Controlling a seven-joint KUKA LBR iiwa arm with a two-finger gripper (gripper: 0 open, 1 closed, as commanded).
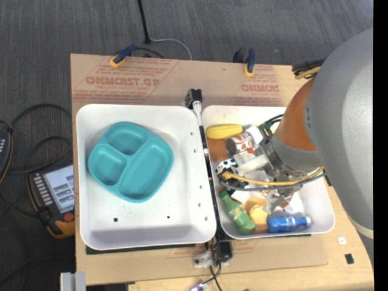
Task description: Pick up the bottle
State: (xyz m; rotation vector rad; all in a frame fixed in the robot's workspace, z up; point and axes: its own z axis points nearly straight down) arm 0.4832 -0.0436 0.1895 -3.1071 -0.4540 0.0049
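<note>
Grey arm with orange band [297, 123] hangs over right white bin [321, 226], wrist low among clutter. Gripper [276, 193] buried in cables; cannot tell its state or whether it grips anything. Blue plastic bottle [288, 224] lies on side at bin's near edge, toward right corner, smooth, rounded, likely slippery. Green plastic bottle [236, 214] lies just left of it. Best approach, I'd judge: come straight down, clamp across barrel, avoid neighbours. Teal divided plate [130, 160] sits in left bin [91, 235].
</note>
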